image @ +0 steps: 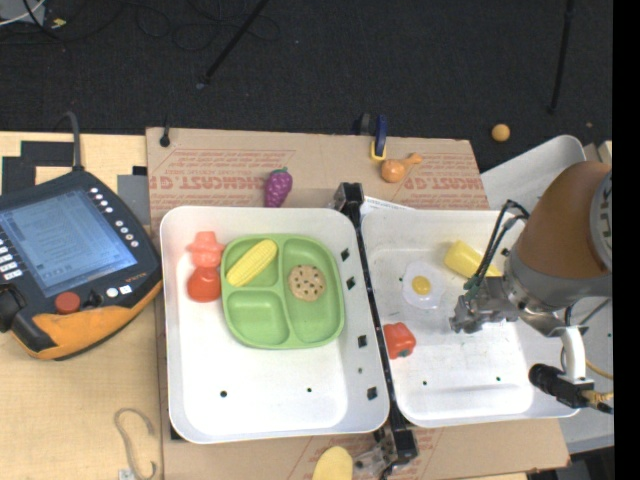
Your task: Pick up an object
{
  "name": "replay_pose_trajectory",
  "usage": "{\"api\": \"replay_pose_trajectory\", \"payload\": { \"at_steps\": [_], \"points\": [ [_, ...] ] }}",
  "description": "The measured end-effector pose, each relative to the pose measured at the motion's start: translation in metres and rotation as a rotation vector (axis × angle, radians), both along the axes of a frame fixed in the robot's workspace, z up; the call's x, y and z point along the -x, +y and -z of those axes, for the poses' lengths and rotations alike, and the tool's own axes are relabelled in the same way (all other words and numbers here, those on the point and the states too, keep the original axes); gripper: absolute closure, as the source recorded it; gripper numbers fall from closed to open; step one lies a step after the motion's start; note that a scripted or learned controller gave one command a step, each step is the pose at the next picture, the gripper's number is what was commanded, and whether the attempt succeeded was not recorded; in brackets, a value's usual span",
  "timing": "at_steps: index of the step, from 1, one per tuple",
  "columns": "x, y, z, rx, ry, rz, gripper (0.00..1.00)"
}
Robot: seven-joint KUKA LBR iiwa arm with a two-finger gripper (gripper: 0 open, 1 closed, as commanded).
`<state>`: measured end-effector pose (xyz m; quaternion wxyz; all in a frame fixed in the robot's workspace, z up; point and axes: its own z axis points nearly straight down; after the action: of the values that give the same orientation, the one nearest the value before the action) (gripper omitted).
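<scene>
- Orange and black, one teach pendant (70, 263) lies at the far left on the wooden counter (60, 408), its screen facing up.
- One brown cardboard sheet (320, 168) lies under two white bins set side by side.
- One purple grape bunch (278, 186) sits on the cardboard, just behind the left bin (260, 388).
- Along the left bin's left wall is one red-orange toy (204, 268), touching one green divided plate (283, 290).
- The plate has three compartments: one yellow corn cob (250, 261) in the upper left, one chocolate chip cookie (307, 283) in the right one, and the lower left bare.
- One yellow object (333, 462) lies on the cardboard at the front, below the bins.
- One blue and yellow clamp (379, 138) and one small orange pear-shaped toy (396, 168) sit at the cardboard's rear edge.
- In the right bin (470, 388), one red toy (399, 340) lies against the left wall, well left of the jaws.
- One fried egg toy (422, 286) lies near the bin's middle, just left of the jaws and apart from them.
- One yellow block (463, 259) lies behind the jaws, near the cable.
- The jaws (470, 313) hang low over the right bin's floor; I cannot tell how far open they are, and nothing shows between them.
- One small orange ball (500, 132) rests on the dark floor beyond the counter.
</scene>
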<state>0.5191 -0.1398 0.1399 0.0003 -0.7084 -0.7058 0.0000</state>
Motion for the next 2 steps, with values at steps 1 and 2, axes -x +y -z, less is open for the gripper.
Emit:
{"api": "replay_pose_trajectory", "payload": {
  "at_steps": [1,2],
  "points": [
    [0.005,0.007,-0.048,0.000,-0.002,-0.003,1.00],
    [0.004,0.006,-0.090,0.001,-0.002,-0.003,1.00]
  ]
}}
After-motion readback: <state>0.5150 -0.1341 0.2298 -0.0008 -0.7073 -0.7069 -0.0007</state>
